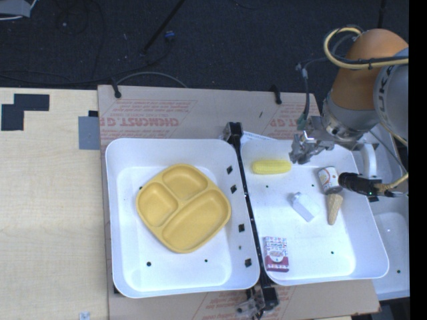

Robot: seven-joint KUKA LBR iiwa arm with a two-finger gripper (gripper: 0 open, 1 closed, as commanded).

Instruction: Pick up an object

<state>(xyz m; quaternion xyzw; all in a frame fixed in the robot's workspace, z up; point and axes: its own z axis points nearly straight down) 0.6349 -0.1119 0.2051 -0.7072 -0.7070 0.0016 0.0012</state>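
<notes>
target: we read the yellow block (271,167) as the likely pick; it lies flat near the back of the right bin (363,262), just left of the gripper (301,153)
gripper: low over the bin's back edge, close beside the block's right end; nothing visible in its grasp; we cannot tell whether it is open or closed, too small and dark against the wrist
arm: the arm (363,79) comes in from the right, orange band above the wrist, cables looped over it
done: we judge only the approach is made; no object is lifted
left: close on something, lift it clear of the bin; that is nearly the whole task
other picks: small white piece (301,207) mid-bin; cone (333,207) and a striped cup (327,177) to the right; red-and-white packet (276,254) at the front
left bin: the left bin (127,272) holds a yellow tray (183,207) with three compartments; well apart from the gripper
risk: as we see it, the block sits close to the divider (243,205); a sideways nudge could push it there
</notes>
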